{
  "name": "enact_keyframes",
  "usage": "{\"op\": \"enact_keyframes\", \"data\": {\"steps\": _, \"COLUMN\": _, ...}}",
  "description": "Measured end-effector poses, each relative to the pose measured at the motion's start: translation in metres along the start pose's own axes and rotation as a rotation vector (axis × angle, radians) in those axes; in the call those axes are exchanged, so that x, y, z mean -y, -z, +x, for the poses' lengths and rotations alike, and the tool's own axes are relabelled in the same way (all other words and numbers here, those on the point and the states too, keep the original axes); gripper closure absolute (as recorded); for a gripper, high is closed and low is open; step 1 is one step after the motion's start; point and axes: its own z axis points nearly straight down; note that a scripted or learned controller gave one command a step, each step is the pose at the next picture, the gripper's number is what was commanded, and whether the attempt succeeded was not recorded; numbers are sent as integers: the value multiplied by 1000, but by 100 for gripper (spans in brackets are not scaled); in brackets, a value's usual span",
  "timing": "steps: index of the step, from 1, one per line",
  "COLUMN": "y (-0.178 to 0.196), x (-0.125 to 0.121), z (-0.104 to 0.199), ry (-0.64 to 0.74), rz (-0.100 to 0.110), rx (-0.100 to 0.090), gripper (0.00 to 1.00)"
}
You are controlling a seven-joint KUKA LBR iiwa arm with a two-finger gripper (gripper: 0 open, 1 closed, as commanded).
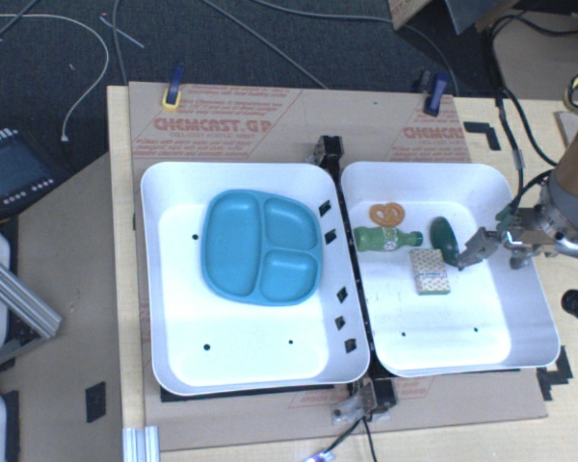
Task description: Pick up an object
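We judge the dark green oval object, lying just ahead of the gripper, light, smooth, likely slippery; best pinched across its narrow waist. Beyond it lie a green toy bottle, a pretzel-shaped piece and a speckled sponge block. We cannot tell the gripper's spread. The white bin on the counter leaves room.

The divided plate was light blue, the bins white, the pretzel orange-brown, the bottle green, the small box speckled beige.
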Motion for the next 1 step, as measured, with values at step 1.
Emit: {"op": "enact_keyframes", "data": {"steps": 1, "y": -63, "x": 2, "z": -2, "ry": -1, "rz": 1, "rx": -1, "gripper": 0}}
